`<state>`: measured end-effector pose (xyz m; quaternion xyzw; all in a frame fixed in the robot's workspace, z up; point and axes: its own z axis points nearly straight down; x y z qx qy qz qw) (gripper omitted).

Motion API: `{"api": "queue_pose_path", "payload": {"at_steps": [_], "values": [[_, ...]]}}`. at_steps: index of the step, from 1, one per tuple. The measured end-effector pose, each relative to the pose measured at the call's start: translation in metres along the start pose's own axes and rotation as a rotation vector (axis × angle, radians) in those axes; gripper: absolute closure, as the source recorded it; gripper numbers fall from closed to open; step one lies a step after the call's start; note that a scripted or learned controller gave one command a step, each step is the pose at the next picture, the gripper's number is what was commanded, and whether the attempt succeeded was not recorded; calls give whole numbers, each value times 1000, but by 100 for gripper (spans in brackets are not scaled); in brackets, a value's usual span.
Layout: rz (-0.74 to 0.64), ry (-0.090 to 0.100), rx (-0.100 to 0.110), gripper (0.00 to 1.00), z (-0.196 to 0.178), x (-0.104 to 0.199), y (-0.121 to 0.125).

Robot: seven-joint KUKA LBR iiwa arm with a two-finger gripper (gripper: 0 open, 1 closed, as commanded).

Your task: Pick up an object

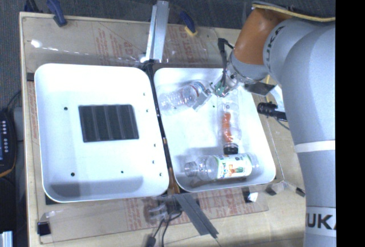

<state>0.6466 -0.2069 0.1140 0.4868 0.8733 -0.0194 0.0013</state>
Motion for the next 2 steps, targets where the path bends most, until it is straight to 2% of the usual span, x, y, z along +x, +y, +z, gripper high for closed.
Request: {"api": "queue_pose_path", "payload": {"at_steps": [1,2], "values": [[-161,15,-36,0,-73,-10,6],[-160,18,-34,0,22,31,-53]]}}
